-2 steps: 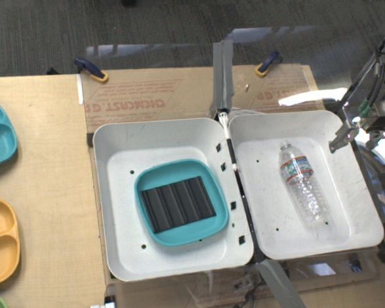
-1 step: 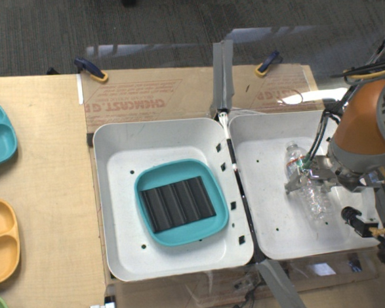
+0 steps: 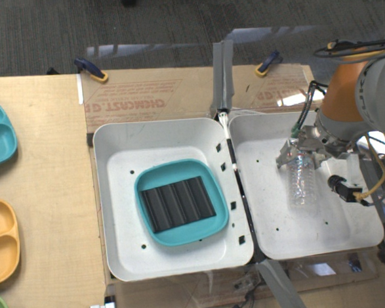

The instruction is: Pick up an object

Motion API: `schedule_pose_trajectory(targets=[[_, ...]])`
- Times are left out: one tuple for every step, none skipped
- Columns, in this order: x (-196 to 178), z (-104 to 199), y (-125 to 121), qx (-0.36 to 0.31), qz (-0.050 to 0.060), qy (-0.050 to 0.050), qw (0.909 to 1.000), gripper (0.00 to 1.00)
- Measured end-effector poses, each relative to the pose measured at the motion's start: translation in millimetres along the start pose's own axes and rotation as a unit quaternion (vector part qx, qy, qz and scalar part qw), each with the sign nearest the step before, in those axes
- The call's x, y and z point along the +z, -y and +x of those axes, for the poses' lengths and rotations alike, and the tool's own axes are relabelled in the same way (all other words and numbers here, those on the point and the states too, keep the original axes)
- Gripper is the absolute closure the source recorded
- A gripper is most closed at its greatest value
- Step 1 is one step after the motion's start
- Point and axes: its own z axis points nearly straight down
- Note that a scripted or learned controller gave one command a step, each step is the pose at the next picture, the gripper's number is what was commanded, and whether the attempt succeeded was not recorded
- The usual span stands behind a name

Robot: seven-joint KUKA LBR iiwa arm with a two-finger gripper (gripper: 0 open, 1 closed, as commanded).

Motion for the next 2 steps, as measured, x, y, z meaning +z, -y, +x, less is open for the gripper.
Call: schedule_pose_trajectory(targets=[[-9, 0, 0, -0.002, 0.001, 0.001, 1.0000, 1.00], [-101, 62, -4, -0.014, -0.005, 0.000, 0.9999, 1.00]])
